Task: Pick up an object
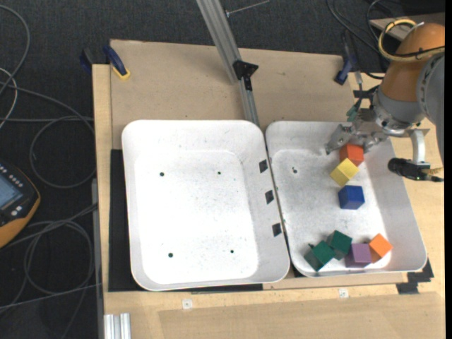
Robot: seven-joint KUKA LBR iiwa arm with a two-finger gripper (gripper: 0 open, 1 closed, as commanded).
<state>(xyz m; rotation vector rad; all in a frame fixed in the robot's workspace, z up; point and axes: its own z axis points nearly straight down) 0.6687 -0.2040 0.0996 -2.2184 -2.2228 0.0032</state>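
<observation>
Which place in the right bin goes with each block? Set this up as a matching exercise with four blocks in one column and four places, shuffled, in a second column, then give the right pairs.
Blocks
1. red block
2. yellow block
3. blue block
4. purple block

Places
A. near the bin's front edge, beside an orange block
B. alone in the middle of the right bin
C. right under the gripper, at the far end
D. just in front of the red block, touching it or nearly so

Pairs: 1-C, 2-D, 3-B, 4-A
</observation>
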